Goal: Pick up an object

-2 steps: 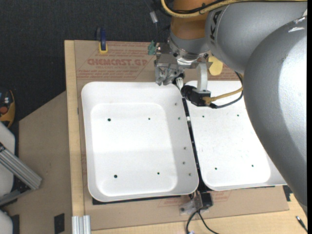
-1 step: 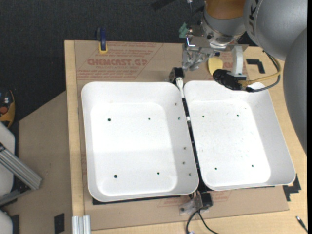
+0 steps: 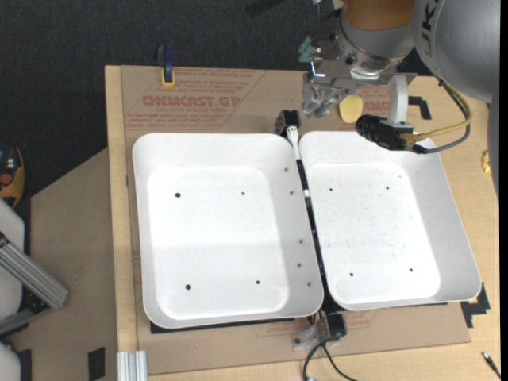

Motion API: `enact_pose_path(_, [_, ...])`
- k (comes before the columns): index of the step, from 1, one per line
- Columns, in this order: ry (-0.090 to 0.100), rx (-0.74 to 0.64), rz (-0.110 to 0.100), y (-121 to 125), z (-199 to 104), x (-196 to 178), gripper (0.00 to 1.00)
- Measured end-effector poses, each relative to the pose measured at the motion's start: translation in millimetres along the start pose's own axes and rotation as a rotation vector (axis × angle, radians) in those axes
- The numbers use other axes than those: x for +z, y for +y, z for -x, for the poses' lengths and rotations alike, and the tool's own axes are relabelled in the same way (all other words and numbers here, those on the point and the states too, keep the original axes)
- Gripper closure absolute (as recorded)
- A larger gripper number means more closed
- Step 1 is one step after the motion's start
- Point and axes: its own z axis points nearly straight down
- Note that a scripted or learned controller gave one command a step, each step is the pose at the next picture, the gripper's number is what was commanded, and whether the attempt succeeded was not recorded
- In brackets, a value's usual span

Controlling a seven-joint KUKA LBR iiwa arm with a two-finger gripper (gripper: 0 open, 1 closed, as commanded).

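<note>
Camera view, two white bins (image 3: pixel 226 228) side by side on cardboard sheet (image 3: pixel 198 94), dark carpet beyond far edge, gripper (image 3: pixel 324 100) raised over far edge w/ pale yellow object (image 3: pixel 350 106) just beside it, claw state can't tell.

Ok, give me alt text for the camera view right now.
The grey arm's hand hangs beyond the far rim of the right bin, with a small yellowish object beside it; whether it is gripped cannot be told. The left bin sits alongside on the cardboard-covered bench.
</note>
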Motion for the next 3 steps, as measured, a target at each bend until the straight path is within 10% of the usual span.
enact_pose_path(1, [0.007,-0.017,0.0,15.5,-188.9,5.2,1.0])
enact_pose_path(2, [0.001,0.001,0.003,18.2,-149.2,-33.5,1.0])
enact_pose_path(3, [-0.002,-0.003,-0.014,15.3,-178.2,56.5,1.0])
